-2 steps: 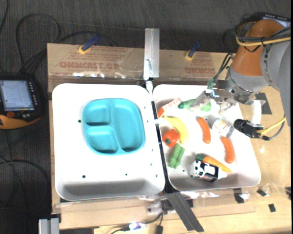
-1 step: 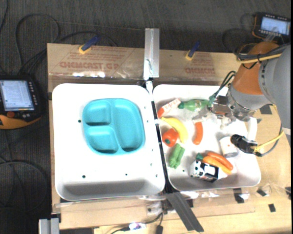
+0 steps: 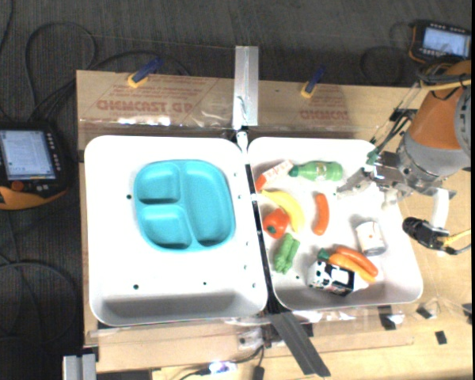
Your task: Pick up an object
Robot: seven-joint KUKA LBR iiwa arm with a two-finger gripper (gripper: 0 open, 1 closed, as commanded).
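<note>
The right bin (image 3: pixel 396 291) holds several small items. Among them are a green bottle (image 3: pixel 317 170), a yellow banana (image 3: pixel 288 206), a red sausage-shaped piece (image 3: pixel 321 212) and a red tomato (image 3: pixel 274 223). There are also a green pickle (image 3: pixel 285 253), a white cylinder (image 3: pixel 370 237), an orange carrot (image 3: pixel 353 261) and a black-and-white toy (image 3: pixel 332 278). My gripper (image 3: pixel 358 182) hangs over the bin's right side, just right of the green bottle and above the white cylinder. I see nothing between its fingers.
The left bin (image 3: pixel 111 291) carries a teal divided plate (image 3: pixel 183 204). A white and red packet (image 3: pixel 275 169) lies at the right bin's back left. Handheld pendants sit at the far left (image 3: pixel 22 165) and back right (image 3: pixel 442 42). Cables lie on the bench beside the arm.
</note>
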